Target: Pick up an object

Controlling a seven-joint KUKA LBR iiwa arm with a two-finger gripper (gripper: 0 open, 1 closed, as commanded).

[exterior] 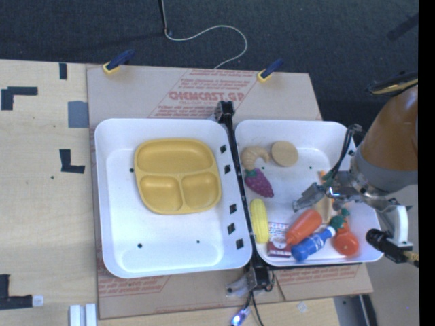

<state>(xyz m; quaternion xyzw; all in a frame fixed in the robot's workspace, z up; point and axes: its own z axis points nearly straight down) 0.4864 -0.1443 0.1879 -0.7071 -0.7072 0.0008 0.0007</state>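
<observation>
The right bin (pixel 309 129) holds several toy foods. A tan croissant (pixel 253 156) and a round beige bun (pixel 284 153) lie at its far side. A purple grape bunch (pixel 259 182) and a yellow corn cob (pixel 258 219) lie along its left wall. An orange carrot (pixel 304 226), a blue bottle (pixel 312 243) and a red pepper (pixel 345 243) crowd the near right corner. My gripper (pixel 321 195) hangs low over the bin's right half, just above the carrot's far end. Nothing shows held in it.
The left bin (pixel 112 182) holds a yellow three-compartment plate (pixel 178 175). A flat red-and-white packet (pixel 275 240) lies under the carrot. The black divider (pixel 234 182) runs between the bins. My arm's orange band (pixel 397 131) overhangs the right bin's right wall.
</observation>
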